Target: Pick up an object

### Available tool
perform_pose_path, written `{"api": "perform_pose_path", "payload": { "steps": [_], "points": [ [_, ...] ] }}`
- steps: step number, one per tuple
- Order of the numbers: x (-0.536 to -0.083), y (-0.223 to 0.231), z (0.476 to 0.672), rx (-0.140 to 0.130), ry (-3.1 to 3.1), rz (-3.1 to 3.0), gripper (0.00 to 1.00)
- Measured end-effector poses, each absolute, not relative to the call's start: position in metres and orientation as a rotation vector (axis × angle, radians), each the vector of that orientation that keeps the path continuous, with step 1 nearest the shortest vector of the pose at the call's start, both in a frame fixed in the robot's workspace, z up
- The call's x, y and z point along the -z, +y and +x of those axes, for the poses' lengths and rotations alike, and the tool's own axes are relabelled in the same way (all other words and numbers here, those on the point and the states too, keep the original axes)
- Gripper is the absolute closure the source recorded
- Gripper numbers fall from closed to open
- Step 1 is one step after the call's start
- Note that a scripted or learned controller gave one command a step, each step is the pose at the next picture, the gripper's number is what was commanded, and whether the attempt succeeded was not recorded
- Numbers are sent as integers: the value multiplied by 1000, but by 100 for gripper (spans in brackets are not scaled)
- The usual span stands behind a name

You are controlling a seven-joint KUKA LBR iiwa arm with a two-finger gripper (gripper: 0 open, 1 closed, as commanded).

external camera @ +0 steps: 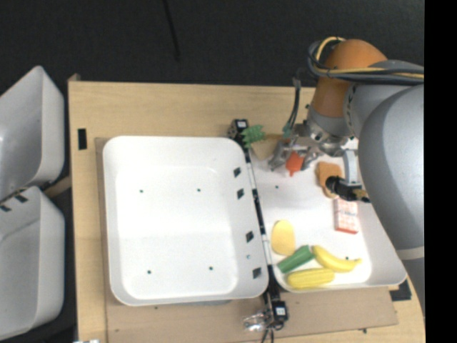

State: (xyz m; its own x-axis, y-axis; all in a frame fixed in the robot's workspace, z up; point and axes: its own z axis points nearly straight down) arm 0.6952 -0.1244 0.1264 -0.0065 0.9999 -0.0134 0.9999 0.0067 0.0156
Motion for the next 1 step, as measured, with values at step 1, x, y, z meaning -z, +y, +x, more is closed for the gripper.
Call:
{"api": "perform_pose_path", "payload": {
  "steps": [1],
  "points": [
    [-139, -110, 685, -1, 2213, 2208, 100]
  ]
}}
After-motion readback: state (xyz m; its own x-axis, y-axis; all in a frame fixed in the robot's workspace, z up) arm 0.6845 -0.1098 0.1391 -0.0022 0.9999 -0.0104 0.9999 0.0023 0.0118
